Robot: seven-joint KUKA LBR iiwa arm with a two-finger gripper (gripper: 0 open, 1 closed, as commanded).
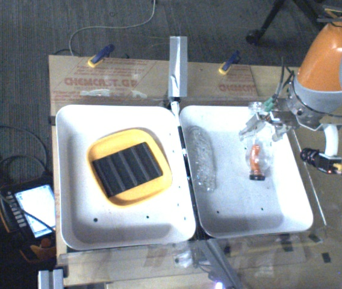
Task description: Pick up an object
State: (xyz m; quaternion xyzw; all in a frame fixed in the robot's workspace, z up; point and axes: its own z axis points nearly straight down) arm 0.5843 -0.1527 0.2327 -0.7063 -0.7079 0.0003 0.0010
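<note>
Overhead, gripper [260, 128] hangs above right bin [291, 212].
Whether its fingers are spread or closed cannot be told; an orange-labelled clear bottle [257, 159] lies just beneath, toward the bin's back-right corner.

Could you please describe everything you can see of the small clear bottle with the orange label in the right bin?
The small clear plastic bottle with an orange label lies on its side on the floor of the right shallow white bin, toward its far right part. It runs roughly near to far, with a dark cap at the near end. The end effector hangs just beyond its far end; contact cannot be judged.
</note>
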